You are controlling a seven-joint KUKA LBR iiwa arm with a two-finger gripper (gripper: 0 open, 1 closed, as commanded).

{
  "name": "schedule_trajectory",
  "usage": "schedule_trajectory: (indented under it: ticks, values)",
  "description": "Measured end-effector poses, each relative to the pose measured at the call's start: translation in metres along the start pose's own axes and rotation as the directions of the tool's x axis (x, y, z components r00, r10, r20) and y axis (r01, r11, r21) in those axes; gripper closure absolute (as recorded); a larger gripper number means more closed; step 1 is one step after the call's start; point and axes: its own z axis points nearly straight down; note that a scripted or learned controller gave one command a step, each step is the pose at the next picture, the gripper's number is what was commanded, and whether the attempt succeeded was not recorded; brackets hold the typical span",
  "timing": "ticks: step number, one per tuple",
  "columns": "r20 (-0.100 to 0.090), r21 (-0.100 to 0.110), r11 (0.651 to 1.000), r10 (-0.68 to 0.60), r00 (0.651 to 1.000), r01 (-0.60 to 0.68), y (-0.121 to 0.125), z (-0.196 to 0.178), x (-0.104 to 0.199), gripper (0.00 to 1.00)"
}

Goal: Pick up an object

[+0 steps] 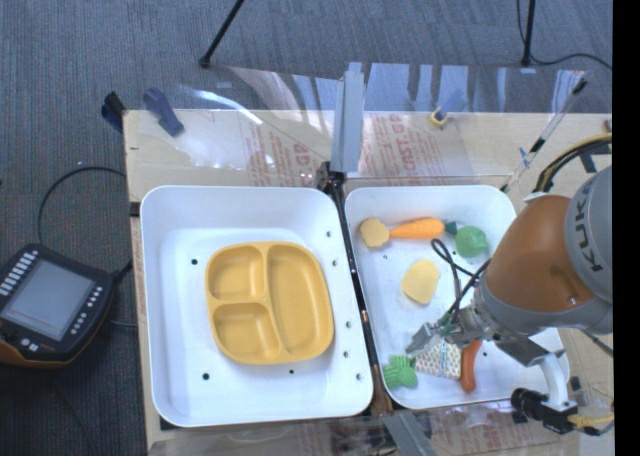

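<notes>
Right bin held: orange carrot (417, 229) lying flat beside round yellow piece (374, 233); pale yellow slice (421, 282) mid-bin; green items (471, 240), (400, 373); small orange stick (467, 368) near front edge.

— Any writing you can read?
— Dark letters "KU" run down the grey arm (600, 234), just right of its orange band (535, 264).
— Anything else?
— Red print, upside down, on the clear sheet (290, 149) over the bench (135, 159), behind the bins beside the grey post (348, 119). It's too faint to make out.
— And the handheld screen (45, 304) left of the bench?
— Nothing legible.
</notes>
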Motion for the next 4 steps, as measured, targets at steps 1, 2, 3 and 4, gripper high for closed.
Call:
schedule_trajectory:
  ticks: [1, 2, 3, 4]
  values:
    - [-0.002, 0.002, 1.0, 0.006, 1.0, -0.006, -0.001, -0.008, -0.001, 1.0]
    - [-0.002, 0.002, 1.0, 0.006, 1.0, -0.006, -0.001, -0.008, -0.001, 0.0]
    - [0.004, -0.009, 1.0, -0.007, 1.0, 0.008, 0.087, -0.059, -0.026, 0.0]
    - [0.001, 0.002, 0.997, -0.081, 0.997, 0.081, 0.152, 0.001, -0.04, 0.0]
